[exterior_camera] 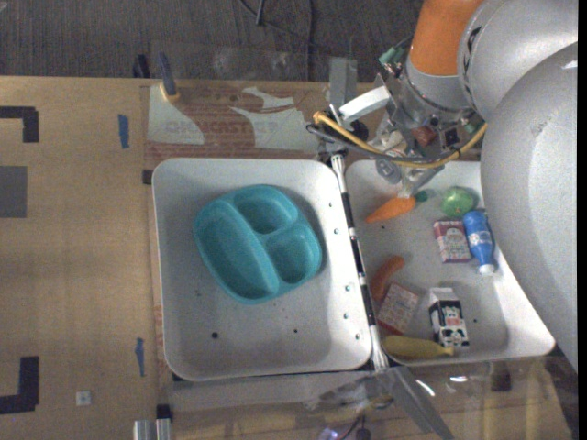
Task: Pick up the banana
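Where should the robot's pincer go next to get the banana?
Probably toward the near edge of the right bin. The pincer hangs at the far end, just above the carrot, while the banana lies at the near wall beside the small milk carton. It likely has to travel along the bin before lowering.

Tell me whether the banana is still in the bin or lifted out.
In the bin. The banana lies flat on the right bin's floor at its near edge, beside the small carton, far from the end effector.

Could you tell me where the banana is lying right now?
The banana lies in the right bin, along its near edge, just below the small milk carton and the pink packet.
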Action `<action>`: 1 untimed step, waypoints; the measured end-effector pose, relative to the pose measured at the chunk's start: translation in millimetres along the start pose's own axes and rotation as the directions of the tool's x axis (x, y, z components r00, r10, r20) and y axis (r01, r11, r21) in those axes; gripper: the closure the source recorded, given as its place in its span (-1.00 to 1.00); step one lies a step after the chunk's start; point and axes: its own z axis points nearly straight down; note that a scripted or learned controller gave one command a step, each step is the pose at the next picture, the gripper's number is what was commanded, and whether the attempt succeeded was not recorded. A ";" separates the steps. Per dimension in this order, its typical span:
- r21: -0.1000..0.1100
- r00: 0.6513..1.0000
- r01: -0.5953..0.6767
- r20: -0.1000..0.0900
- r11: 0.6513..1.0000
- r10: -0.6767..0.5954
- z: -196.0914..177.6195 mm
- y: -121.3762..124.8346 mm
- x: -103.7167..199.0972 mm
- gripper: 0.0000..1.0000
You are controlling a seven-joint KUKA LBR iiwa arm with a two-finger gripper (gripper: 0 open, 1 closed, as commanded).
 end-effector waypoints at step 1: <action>-0.003 0.976 -0.218 -0.006 0.976 0.218 -56.5 53.4 -0.9 1.00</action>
